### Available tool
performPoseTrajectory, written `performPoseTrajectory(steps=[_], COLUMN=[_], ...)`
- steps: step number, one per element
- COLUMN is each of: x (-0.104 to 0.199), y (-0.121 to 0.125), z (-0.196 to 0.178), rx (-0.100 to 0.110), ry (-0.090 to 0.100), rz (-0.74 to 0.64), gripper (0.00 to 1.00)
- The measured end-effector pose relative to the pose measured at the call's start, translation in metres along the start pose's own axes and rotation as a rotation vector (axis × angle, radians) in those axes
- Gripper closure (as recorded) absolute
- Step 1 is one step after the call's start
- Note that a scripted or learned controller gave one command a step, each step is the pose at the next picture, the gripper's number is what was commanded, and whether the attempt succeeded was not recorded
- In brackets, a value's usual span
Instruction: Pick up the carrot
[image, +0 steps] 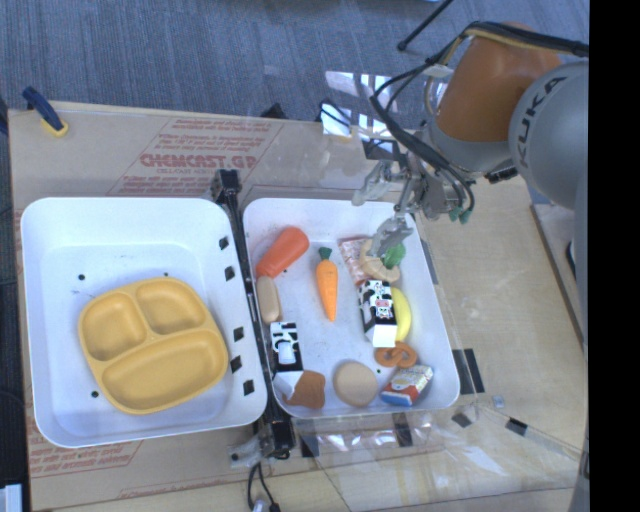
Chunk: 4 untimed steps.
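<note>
The carrot (327, 284), orange with a green top, lies lengthwise in the middle of the right bin (432, 290), tip pointing toward the front. My gripper (388, 238) hangs over the bin's back right corner, above a beige and green item, about a hand's width to the right of the carrot and apart from it. Nothing from the bin is visibly lifted.
Around the carrot lie a red-orange sausage (283, 250), a beige roll (267, 298), two cow-print cartons (377, 305), a banana (402, 312), a pretzel (398, 355), a round bun (354, 383) and a red carton (408, 385). The left bin (50, 240) holds a yellow divided plate (152, 343).
</note>
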<state>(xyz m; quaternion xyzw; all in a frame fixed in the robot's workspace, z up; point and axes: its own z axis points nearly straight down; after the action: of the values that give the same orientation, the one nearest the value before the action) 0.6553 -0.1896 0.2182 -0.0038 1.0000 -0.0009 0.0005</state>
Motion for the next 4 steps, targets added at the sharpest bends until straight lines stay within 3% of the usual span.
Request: performPoseTrajectory(steps=[1,2,3,4], x=[0.007,0.072,0.070,0.154], y=[0.048,0.082,0.083,0.078], z=[0.131,0.126,0.115,0.054], rx=[-0.006,-0.003,-0.001,0.000], ry=[0.011,0.003,-0.002,-0.003], rz=[0.090,0.142,0.134,0.226], gripper=[0.00,0.00,1.00,1.00])
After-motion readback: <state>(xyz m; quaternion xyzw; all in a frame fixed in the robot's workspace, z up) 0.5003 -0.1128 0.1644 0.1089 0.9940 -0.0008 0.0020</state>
